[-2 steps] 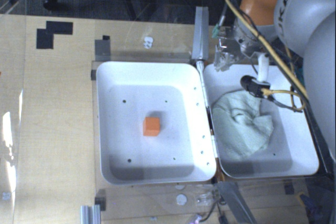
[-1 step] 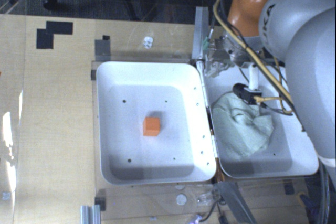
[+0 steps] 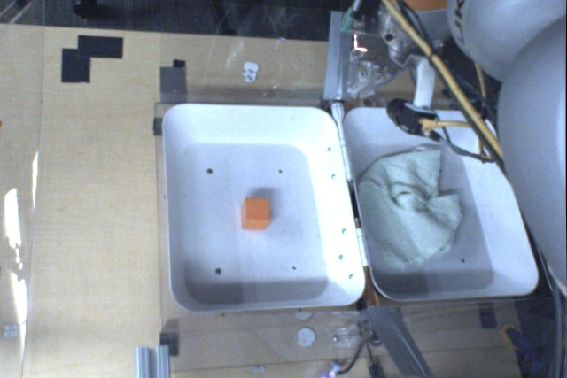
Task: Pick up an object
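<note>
Okay, you've got an orange cube [image 3: 256, 213] mid left bin [image 3: 186, 146], crumpled pale-green cloth [image 3: 412, 204] in right bin [image 3: 514, 270]; gripper [image 3: 372, 71] sits behind the bins, state can't tell.

The left shallow white plastic bin [image 3: 190, 279] is open from above: a small orange cube [image 3: 256, 213] sits alone near its middle, well apart from all four walls, with bare floor all round it. In the right shallow white bin [image 3: 509, 279], a crumpled pale grey-green cloth [image 3: 412, 204] covers most of the floor. The grey arm with its orange band [image 3: 505, 31] and looping yellow and black cables [image 3: 443, 102] crowds the frame's upper right, overhanging that bin's far and right sides.
</note>
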You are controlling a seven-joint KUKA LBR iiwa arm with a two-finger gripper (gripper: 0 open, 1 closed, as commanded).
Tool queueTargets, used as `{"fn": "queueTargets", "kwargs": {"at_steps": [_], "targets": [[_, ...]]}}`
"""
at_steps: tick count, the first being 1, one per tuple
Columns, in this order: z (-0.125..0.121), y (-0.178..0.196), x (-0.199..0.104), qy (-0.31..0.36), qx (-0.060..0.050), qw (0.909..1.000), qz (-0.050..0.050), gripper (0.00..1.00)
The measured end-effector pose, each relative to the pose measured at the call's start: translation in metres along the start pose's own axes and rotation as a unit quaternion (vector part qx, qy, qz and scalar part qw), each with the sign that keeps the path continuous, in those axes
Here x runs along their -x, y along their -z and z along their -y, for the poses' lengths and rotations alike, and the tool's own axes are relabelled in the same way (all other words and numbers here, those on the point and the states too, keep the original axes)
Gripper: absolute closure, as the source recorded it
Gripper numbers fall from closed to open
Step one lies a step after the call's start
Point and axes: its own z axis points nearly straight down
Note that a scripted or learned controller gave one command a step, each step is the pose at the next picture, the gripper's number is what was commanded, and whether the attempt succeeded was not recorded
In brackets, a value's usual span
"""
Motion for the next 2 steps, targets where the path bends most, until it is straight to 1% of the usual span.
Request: {"fn": "queueTargets", "kwargs": {"at_steps": [1, 2], "targets": [[0.004, -0.095, -0.018, 0.001, -0.002, 1.0, 0.0, 1.0], [0.008, 0.014, -0.056, -0.013, 0.0, 0.9999, 0.0, 1.0]]}}
